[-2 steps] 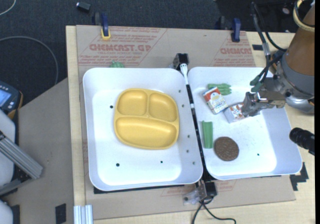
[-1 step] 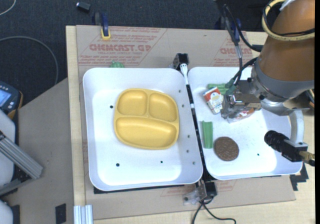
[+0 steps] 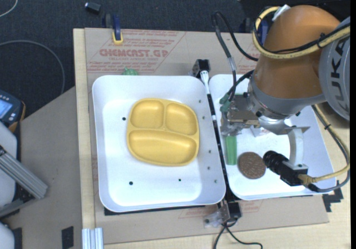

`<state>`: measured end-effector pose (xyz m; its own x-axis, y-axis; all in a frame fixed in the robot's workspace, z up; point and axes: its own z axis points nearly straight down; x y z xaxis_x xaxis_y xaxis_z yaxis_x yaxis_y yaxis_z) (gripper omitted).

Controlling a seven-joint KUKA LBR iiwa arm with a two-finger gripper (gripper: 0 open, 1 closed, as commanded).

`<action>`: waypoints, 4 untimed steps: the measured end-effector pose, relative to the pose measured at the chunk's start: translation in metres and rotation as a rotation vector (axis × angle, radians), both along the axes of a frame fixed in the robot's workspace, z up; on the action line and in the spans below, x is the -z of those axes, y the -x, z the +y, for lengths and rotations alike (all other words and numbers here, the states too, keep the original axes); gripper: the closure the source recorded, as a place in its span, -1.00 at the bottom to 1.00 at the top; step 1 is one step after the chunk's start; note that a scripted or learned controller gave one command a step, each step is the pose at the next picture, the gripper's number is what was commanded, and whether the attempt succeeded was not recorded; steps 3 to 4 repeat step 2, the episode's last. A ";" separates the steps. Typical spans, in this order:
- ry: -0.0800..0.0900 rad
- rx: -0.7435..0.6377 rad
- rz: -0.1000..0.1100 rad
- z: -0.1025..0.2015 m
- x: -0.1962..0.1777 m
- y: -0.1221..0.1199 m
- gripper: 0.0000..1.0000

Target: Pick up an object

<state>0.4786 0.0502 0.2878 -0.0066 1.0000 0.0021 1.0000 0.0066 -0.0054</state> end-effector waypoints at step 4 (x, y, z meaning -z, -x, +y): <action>0.000 0.000 -0.011 0.014 -0.137 -0.001 1.00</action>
